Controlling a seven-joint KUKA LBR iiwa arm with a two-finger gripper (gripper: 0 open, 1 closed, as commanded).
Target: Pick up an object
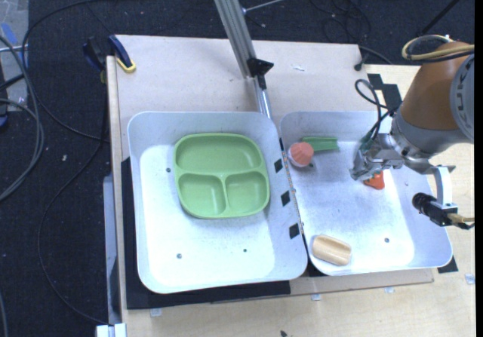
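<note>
- The gripper (367, 170) is sitting low in the right bin (392, 249), at the right of the frame, and whether it is gripping anything cannot be made out from this slanted view.
- A small red-orange piece (375, 182) is peeking out just under the gripper, touching or almost touching it; that is looking like the target, though nothing is showing it held.
- The grey arm with its orange band (438, 87) is reaching in from the upper right and hiding part of the bin's far wall.
- Other candidates are lying in the same bin: a pinkish ball (302, 152) touching a green stick (321, 145) near the upper left corner, and a tan bread roll (331, 249) near the lower edge, well apart from the gripper.
- The left bin (151, 252) is holding a green divided plate (223, 175), far from the action.
- Risk, as a judgement: the red piece is small and sitting off to the gripper's lower side, so a closing grip may be nudging it away or pinching only an edge, and it could be dropping on the lift.
</note>
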